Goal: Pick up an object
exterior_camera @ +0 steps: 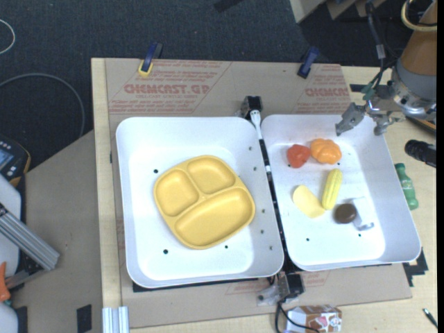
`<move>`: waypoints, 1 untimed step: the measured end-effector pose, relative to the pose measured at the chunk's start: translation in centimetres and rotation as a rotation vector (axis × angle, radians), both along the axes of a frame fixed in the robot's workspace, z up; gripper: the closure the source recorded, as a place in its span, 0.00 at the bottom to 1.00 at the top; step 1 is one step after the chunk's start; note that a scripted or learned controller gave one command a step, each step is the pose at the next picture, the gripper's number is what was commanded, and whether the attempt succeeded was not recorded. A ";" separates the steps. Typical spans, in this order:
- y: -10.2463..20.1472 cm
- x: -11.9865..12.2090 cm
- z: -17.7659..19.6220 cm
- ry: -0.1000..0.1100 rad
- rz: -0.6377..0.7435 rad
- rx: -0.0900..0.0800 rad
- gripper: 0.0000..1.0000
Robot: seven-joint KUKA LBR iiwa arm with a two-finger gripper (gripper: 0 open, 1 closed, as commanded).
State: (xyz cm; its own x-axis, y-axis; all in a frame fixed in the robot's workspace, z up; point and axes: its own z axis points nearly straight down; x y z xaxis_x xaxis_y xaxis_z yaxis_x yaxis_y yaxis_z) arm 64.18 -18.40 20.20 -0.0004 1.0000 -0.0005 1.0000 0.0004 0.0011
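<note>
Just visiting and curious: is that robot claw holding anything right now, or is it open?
Gripper: open, holding nothing, above the far edge of the right bin, past the orange toy.

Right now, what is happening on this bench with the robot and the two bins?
A grey robot arm reaches in from the right, and its hand hangs over the far edge of the right bin. It holds nothing. In that bin lie a red piece, an orange piece, a yellow corn cob, a pale yellow piece and a brown piece. The left bin holds a yellow divided tray.
</note>
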 end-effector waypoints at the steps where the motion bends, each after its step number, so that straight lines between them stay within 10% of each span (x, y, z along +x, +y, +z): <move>1: -3.9 2.6 -10.0 0.004 -0.001 0.009 0.00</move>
